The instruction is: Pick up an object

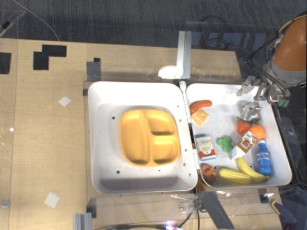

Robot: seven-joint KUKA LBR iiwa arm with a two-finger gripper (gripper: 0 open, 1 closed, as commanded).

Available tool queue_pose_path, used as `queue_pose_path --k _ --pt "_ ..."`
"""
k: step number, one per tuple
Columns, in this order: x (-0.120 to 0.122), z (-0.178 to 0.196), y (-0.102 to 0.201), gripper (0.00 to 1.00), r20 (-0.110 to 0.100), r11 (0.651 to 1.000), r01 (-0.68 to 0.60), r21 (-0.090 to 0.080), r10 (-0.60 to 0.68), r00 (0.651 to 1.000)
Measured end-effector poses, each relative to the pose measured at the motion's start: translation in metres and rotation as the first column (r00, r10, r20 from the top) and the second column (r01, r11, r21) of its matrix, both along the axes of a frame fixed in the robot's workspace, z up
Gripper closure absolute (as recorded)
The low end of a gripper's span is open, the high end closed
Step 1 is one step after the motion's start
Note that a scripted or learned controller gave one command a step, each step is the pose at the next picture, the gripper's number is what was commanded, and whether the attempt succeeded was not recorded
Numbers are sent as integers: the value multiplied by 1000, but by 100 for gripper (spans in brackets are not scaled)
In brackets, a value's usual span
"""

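The gripper (250, 113) hangs low over the right bin (225, 97), its tip just above the red and orange toy food (250, 127) near the far wall, so this looks like the reach-and-descend step, with nothing visibly lifted. How the gripper is set cannot be told (the metal tip blurs into the clutter beneath it). The next move, I judge, calls for a clean closure on one piece without nudging the small carton (247, 143) just beside it.
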State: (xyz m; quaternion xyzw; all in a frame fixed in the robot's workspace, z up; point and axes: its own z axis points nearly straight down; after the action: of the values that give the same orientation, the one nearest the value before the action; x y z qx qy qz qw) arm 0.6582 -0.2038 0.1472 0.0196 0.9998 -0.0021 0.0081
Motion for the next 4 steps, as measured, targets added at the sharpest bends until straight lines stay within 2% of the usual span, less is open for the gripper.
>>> queue_pose_path --k 1,2,3,4 --pt "-42 -58 -1 0 -3 982 188 5 -188 982" --pt "-5 -59 64 0 -6 907 422 10 -422 907" --pt "-6 -58 -3 0 -2 954 299 5 -299 954" --pt "2 -14 32 0 0 979 202 6 -202 979"
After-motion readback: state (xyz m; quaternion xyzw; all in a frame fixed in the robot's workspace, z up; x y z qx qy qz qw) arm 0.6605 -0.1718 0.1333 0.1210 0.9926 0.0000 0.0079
